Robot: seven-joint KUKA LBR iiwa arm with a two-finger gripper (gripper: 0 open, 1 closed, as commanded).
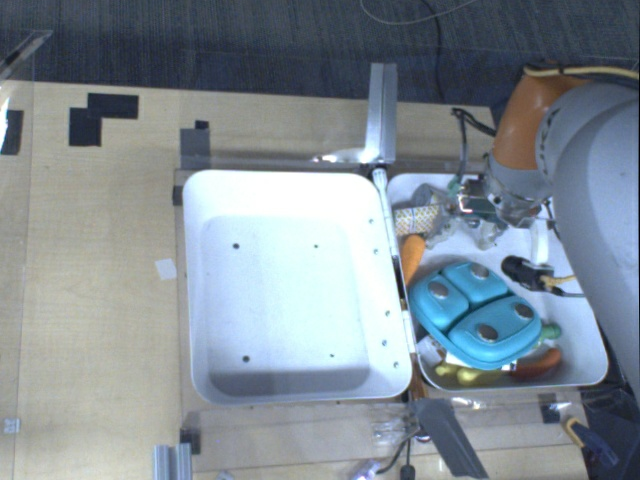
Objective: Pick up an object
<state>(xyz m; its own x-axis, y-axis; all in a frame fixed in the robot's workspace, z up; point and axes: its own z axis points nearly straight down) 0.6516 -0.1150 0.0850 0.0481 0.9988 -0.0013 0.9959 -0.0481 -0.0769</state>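
Hanging low over the far end of the right bin (596, 360), the gripper (476, 210) is pointing down into it. The picture is too blurry there, so I cannot tell if the jaws are standing wide or narrow.

A speckled grey packet (418, 218) is lying just beside the jaws, on the side toward the left bin (280, 268). An orange carrot toy (411, 258) is lying a little nearer the camera than the jaws, along the bin wall on that same side. A big blue toy (475, 313) with round bumps is sitting nearer the camera than the jaws, close to them but apart. A yellow toy (455, 373) and a red toy (540, 365) are peeking out from under the blue toy, well apart from the jaws.
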